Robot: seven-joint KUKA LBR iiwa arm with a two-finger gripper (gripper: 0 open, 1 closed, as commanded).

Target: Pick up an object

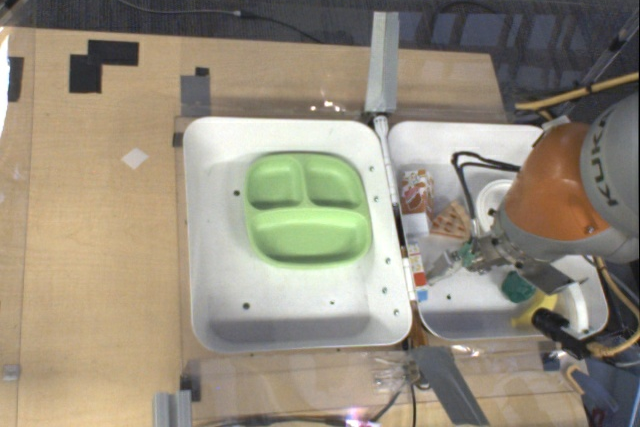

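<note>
Clutter sits in the right white bin around the jaws. A glossy brown-and-red packet lies just beyond them toward the view's top left, with a tan lattice-textured wafer close beside them (touching or not, unclear). A teal lump and a yellow piece lie on their arm side. Whether the jaws stand wide or narrow, I cannot tell. Well apart from them, the other bin holds a smooth green three-part plate.
</note>
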